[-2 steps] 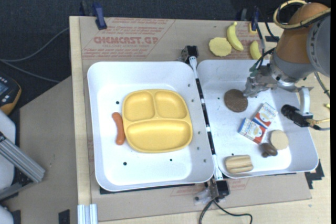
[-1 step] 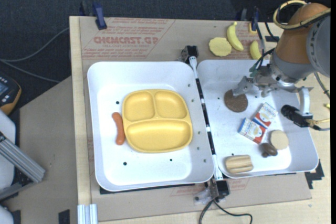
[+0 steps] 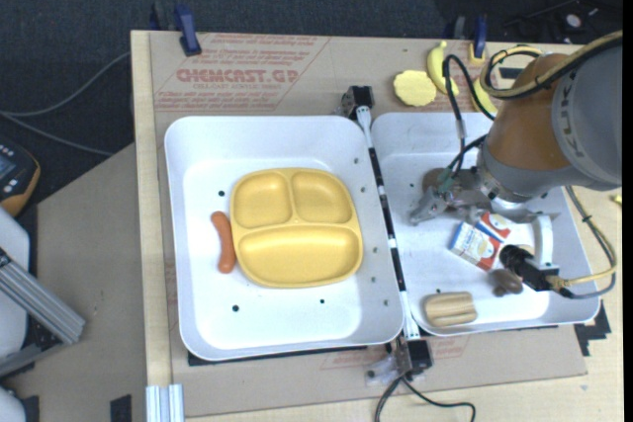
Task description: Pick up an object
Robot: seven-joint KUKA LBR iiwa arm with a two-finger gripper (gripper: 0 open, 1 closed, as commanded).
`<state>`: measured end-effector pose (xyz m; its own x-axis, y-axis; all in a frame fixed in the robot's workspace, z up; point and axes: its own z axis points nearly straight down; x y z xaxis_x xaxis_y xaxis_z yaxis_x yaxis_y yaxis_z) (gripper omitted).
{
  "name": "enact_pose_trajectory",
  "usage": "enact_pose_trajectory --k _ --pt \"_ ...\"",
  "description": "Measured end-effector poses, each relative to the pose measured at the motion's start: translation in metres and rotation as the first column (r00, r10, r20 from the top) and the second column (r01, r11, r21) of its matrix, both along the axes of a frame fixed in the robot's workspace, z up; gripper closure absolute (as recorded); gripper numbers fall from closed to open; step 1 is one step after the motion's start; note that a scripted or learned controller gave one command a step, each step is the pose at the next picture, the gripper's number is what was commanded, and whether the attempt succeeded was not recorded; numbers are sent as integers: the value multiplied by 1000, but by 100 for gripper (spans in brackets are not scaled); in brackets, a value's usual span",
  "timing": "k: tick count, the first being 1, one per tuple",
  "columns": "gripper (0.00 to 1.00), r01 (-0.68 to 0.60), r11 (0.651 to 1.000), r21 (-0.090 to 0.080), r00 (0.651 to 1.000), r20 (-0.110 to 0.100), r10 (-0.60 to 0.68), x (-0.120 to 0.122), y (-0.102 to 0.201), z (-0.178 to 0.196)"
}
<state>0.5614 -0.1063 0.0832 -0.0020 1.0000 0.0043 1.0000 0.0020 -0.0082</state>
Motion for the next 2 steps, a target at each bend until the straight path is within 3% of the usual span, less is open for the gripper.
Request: enact_pose_trajectory --k 1,2 --pt "0 0 1000 -6 1000 14 1 66 -18 2" --pt "0 4 1000 -3 1000 4 -4 36 -12 1"
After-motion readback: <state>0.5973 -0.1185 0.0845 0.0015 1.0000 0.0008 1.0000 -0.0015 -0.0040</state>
